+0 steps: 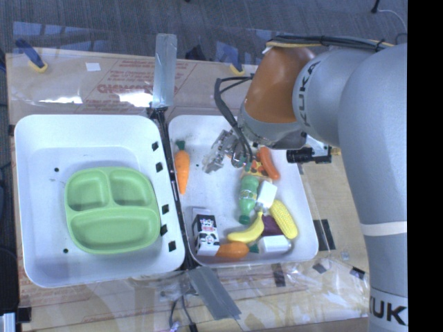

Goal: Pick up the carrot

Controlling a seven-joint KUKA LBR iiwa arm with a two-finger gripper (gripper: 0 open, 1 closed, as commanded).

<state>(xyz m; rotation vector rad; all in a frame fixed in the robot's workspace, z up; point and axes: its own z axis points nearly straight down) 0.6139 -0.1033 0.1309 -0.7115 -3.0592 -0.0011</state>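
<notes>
I see the carrot (182,171) lying along the right bin's (304,216) left wall. My gripper (220,155) hovers just right of it, fingers apart, grasping nothing.

Your arm (360,116) comes in from the right side, its thick grey links bending down toward the middle. You see the orange band (277,81) just above the wrist. Below it, the end effector (220,154) points down and to the left, with black cables looping beside it.
</notes>
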